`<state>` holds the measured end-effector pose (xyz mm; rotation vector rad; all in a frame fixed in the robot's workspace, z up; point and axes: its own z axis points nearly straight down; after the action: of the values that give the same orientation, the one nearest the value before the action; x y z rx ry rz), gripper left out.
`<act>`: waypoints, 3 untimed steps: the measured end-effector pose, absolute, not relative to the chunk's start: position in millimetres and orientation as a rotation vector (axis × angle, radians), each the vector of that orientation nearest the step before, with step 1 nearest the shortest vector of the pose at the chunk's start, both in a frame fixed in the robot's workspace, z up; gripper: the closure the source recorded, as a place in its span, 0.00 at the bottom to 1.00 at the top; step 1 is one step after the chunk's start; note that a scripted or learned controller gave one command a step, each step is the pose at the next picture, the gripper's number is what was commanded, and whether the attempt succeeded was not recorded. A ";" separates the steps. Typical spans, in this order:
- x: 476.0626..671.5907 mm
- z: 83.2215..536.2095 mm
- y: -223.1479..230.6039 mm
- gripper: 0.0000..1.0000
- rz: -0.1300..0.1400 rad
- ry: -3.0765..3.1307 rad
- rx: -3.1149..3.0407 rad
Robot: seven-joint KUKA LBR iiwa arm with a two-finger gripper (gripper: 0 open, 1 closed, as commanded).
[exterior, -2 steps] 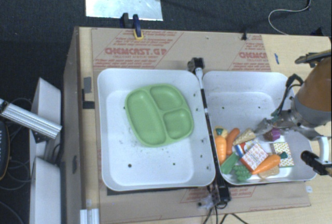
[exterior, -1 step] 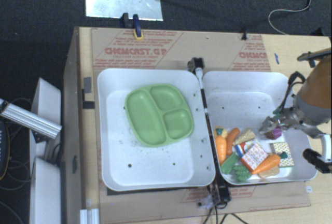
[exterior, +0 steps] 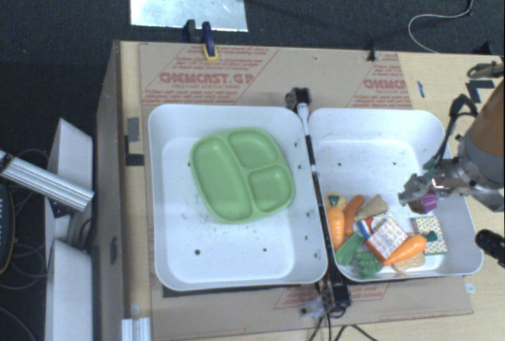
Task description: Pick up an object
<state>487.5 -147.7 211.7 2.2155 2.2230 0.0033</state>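
Currently the gripper [exterior: 418, 191] is poised over the right bin [exterior: 371, 134], beside a purple object [exterior: 427, 203]; toy carrots [exterior: 336, 222] are heaped lower-left. Its grip cannot be told.

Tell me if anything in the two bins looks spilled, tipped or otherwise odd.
Nothing looks spilled or damaged. The green divided plate lies flat but skewed in the left bin. The toy food pile, carrots included, is crammed into the near corner of the right bin, beside the gripper.
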 end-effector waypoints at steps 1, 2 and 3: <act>501.3 251.5 -99.8 1.00 0.004 2.224 2.215; 525.5 269.6 -21.6 1.00 0.003 2.226 2.217; 509.2 260.5 -94.6 1.00 0.001 2.222 2.217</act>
<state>509.2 -94.6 260.5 2.2174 2.2215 0.0008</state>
